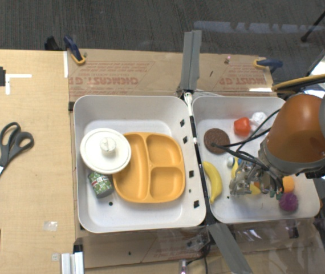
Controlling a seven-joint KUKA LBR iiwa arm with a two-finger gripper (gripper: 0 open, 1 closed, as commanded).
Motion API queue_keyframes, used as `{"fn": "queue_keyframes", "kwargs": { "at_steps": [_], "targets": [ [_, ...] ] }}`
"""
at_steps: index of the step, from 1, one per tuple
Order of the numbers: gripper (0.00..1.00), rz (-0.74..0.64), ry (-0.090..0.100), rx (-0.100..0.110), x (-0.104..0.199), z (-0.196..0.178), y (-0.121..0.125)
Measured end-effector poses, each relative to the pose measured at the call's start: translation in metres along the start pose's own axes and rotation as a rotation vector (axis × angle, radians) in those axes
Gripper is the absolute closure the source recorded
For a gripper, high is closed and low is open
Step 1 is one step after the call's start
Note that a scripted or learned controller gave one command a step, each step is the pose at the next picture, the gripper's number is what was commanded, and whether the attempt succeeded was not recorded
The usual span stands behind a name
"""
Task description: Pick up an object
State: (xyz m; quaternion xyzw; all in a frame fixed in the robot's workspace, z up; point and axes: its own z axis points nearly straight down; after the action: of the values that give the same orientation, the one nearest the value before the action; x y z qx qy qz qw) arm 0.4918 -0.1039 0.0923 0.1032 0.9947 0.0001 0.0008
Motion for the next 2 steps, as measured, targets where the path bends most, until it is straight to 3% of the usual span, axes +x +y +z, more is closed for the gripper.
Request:
{"fn": "queue_keyframes", "kwargs": {
  "at_steps": [1, 2],
  "targets": [
    [1.00, 0.441, -0.002, 0.002, -0.064, -0.220, -0.023],
    [1.00, 0.378, 0.002, 0.001, -0.019, -0.051, -0.014]
  ]
}}
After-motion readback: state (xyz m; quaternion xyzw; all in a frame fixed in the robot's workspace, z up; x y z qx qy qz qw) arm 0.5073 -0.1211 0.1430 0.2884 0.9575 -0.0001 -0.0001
